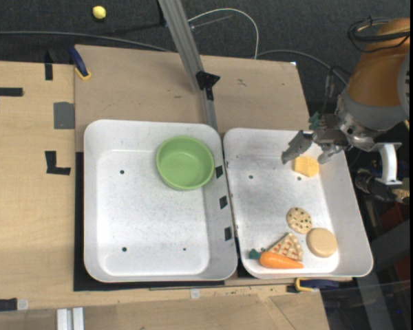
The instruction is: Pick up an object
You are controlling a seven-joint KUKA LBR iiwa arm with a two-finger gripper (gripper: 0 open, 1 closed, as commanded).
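A: From the overhead camera, the grey arm with its orange band comes in from the right, and the pincer (308,148) hangs over the upper part of the right-hand shallow white bin (261,184). Its two fingers look spread, released, nothing between them.

B: And the target, I'd say, is that small yellow cheese-like block (306,166), lying on the bin floor just beside and below the fingertips, near the bin's right wall.

A: Agreed. To do this well, the fingers should straddle the block squarely, one on each side, before they close. Right now one finger looks off to the left of it, so a small shift toward the wall seems wise.

B: Risk?

A: Clipping the block's edge and nudging it against the wall. Go straight down, then squeeze.

B: The other pieces, the speckled round cookie (299,219), the tan round disc (321,242), the pizza-slice toy (288,246) and the orange plastic carrot (281,260), sit well apart at the bin's lower corner. The round green plastic bowl (184,161) rests in the left white bin (124,212).
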